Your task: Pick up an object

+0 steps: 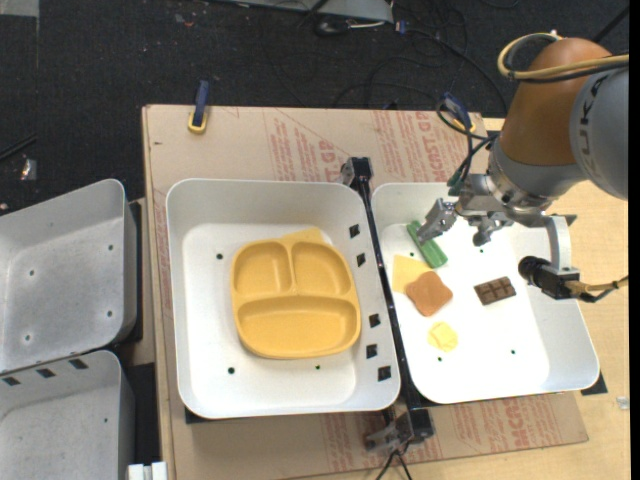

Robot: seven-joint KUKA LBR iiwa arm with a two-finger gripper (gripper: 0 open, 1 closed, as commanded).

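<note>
The claw [462, 223], fingers spread and empty, hovers over the right bin [560, 368], with a green block [429, 245] just at its 8 o'clock, long axis running 11 to 5.

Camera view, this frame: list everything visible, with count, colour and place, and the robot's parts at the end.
bins: two, white, side by side on the bench
divided tray: one, yellow, in the left bin
green block: one, green, upper left of the right bin, by the gripper
pale yellow wedge: one, right bin, beside the toast piece
toast piece: one, orange-brown, middle of the right bin
chocolate bar piece: one, dark brown, right of the toast piece
small yellow item: one, lower part of the right bin
clamp: one, blue and yellow, bench's back edge
arm: one, grey with orange band, above the right bin
gripper: one, over the right bin's upper part
</note>
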